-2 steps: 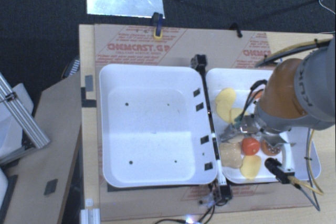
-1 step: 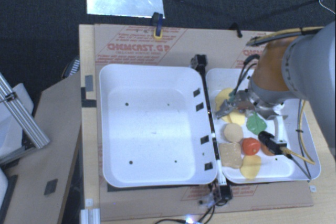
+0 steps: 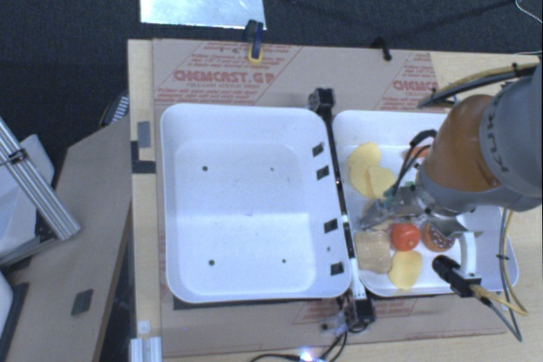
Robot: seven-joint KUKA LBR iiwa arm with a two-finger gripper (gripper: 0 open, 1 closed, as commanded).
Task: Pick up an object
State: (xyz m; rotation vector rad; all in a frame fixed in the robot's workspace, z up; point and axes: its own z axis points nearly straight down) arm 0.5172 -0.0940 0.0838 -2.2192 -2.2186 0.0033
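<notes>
Objects, right bin, largest first: two pale yellow pieces beside the divider; beige block; yellow piece; red tomato-like ball. Gripper sits among them, just above the ball; grip state cannot be told. Left bin alongside.

The bench, sheeted in printed brown board, bears two white bins: left bin, right bin.

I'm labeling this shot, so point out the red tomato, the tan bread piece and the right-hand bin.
red tomato (image 3: 405, 236), camera view, centre of its top.
tan bread piece (image 3: 372, 252), camera view, middle of its face.
right-hand bin (image 3: 383, 125), camera view, bare far floor.
</notes>
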